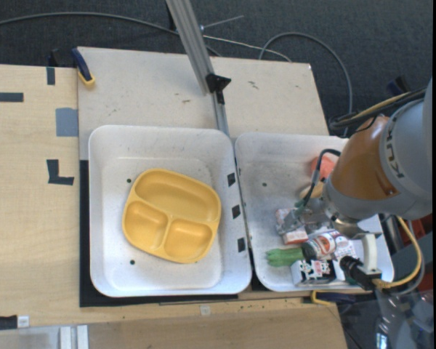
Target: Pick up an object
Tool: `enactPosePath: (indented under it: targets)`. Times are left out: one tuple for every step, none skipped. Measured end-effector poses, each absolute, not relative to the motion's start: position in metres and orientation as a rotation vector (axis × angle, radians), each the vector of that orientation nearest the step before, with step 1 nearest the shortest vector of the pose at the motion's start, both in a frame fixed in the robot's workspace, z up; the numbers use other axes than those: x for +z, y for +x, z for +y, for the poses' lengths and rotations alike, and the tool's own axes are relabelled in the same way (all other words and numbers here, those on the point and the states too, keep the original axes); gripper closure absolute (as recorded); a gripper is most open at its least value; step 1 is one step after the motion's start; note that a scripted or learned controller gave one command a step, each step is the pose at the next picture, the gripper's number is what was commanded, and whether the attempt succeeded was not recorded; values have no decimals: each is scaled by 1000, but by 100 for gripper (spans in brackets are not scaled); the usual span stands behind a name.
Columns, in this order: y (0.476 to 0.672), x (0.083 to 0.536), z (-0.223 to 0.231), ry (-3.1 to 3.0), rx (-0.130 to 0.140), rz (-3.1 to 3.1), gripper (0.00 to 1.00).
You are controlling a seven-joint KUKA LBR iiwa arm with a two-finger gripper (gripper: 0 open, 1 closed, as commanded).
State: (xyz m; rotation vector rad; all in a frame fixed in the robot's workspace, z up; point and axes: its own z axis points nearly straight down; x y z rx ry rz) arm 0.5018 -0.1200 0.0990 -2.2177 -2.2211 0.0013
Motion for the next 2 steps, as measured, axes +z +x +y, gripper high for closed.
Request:
enactPosePath:
  targets:
    - [501,149,-130,-2223,-1,-2222,100]
    - [502,202,-130,-2222,-3,-2226,100]
